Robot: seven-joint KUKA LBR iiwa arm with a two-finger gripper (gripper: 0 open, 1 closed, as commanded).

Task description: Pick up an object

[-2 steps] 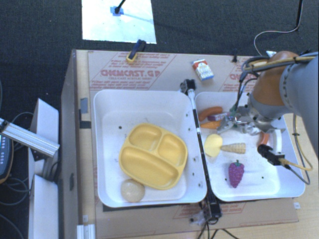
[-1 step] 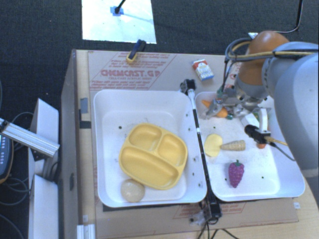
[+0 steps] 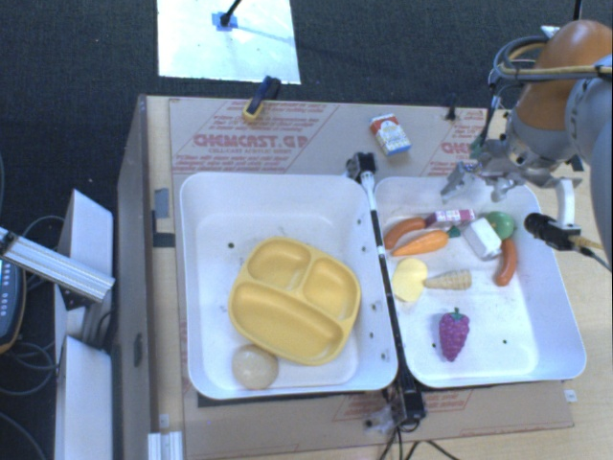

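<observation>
My gripper (image 3: 472, 186) hangs open over the far edge of the right bin (image 3: 551, 348), with nothing between its fingers. Just below it lie a pink and white tube (image 3: 450, 217), a green piece (image 3: 501, 224) and a white block (image 3: 481, 240). To the left are a reddish sausage (image 3: 404, 229) and an orange carrot (image 3: 421, 244). Further forward sit a red sausage (image 3: 505, 263), a yellow round piece (image 3: 410, 278), a pale cone (image 3: 448, 280) and purple grapes (image 3: 453, 334).
The left bin (image 3: 206, 218) holds a yellow divided tray (image 3: 295, 298) and a beige ball (image 3: 255, 366). Behind the bins, a small red and white carton (image 3: 390, 134) and a yellow and black clip (image 3: 259, 98) lie on the board.
</observation>
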